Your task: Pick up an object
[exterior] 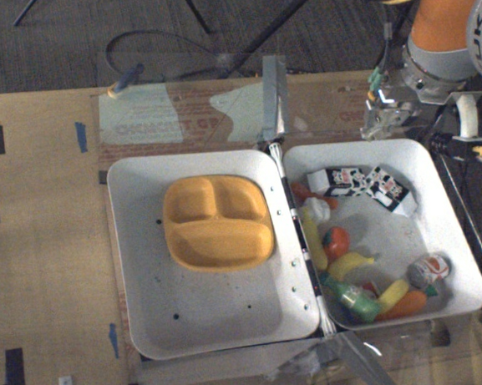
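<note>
At the near edge of the right bin (456, 210), around 5 o'clock in the view, small toy foods lie crowded together: an orange carrot (408, 303), a yellow piece (392, 291), a green bottle-shaped toy (357, 301) and a grey-and-orange ball (428, 270). They seem to be dropped there in a heap, so each one touches its neighbour. A little farther lie a yellow banana (350, 264) and a red tomato (336, 241), then a long yellow piece (314, 238) along the bin's left wall. At the far side rests a black-and-white patterned box (364, 181), which is apart from the heap, so I judge it the easier thing to pick.

In the left bin (138, 263) an orange divided plate (218, 221) lies flat, near the far wall.

Farthest, at 1 o'clock, the gripper (383, 116) hangs over the counter (47, 271) just beyond the right bin's far rim. Whether its fingers are released or clenched I cannot tell; nothing is seen between them.
</note>
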Motion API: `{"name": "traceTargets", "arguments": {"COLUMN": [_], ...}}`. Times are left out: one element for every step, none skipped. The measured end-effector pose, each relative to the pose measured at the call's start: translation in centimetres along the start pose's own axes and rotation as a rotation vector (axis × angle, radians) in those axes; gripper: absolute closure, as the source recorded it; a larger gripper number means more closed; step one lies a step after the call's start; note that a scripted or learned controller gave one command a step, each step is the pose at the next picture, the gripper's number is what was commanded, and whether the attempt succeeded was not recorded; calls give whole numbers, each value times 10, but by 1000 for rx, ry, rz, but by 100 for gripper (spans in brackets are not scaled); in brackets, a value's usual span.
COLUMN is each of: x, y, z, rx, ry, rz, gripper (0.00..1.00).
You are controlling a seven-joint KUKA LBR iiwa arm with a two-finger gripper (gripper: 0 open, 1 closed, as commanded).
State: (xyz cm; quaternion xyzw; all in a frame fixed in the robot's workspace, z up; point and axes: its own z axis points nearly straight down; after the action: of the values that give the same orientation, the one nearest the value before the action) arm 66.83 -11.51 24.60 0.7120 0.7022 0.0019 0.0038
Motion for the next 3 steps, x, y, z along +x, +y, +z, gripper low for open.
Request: {"name": "traceTargets", "arguments": {"x": [-93,-109,-99], "y": [-53,-35,-56], "z": [-13,-1,7], "rx": [7,4,13], "ry": [3,-1,3], "rz": [-355,110,202], "gripper": [100,100,100]}}
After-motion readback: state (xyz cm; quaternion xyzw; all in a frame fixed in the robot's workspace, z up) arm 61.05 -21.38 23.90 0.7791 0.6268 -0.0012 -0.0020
